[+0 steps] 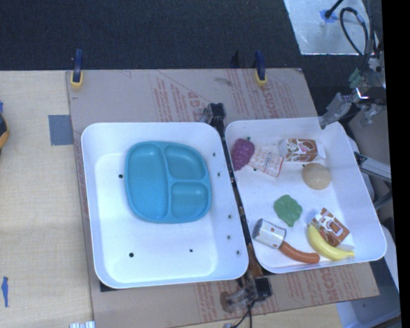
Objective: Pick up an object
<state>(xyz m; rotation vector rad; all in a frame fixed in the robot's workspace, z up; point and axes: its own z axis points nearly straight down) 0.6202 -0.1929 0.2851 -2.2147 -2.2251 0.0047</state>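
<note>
Wooden bench, two white bins; right bin holds the clutter. Gripper sits off its far right corner, jaw state unreadable. Pre-approach stage, likely: next, travel over and descend. Banana lies near front edge, long axis running front-right, stem end toward the carrot.

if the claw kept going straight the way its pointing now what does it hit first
Probably the far rim of the right bin, just under the claw; beyond that lies the red-and-white packet. Its height above the bin is unclear, so this is a guess.
</note>
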